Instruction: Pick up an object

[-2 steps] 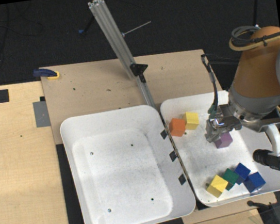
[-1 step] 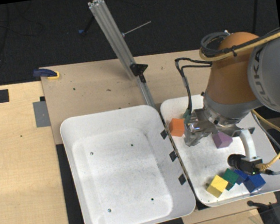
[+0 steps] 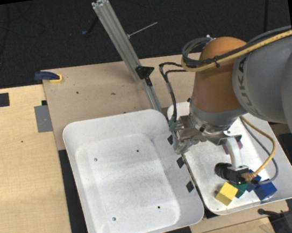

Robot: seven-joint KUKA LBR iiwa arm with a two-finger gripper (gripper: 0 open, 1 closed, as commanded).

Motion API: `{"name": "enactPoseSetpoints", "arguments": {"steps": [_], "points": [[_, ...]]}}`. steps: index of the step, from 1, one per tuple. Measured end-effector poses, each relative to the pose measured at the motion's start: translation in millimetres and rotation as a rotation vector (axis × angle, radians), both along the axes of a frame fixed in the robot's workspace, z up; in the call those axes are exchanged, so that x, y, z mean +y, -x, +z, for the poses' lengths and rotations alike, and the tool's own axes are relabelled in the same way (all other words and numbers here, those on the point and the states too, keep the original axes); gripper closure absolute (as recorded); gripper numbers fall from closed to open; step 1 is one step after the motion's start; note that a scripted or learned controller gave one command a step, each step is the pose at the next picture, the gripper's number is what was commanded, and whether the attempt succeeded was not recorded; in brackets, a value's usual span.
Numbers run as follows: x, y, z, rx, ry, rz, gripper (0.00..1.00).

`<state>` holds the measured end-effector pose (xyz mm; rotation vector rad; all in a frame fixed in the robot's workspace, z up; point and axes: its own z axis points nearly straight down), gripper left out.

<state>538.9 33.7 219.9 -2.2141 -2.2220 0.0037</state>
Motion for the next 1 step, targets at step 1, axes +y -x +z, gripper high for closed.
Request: {"name": "enactPoseSetpoints", "arguments": {"steps": [1], "points": [[54.6,-7.9,-5.9,-0.001,0.0,0.001,1.0]]}}
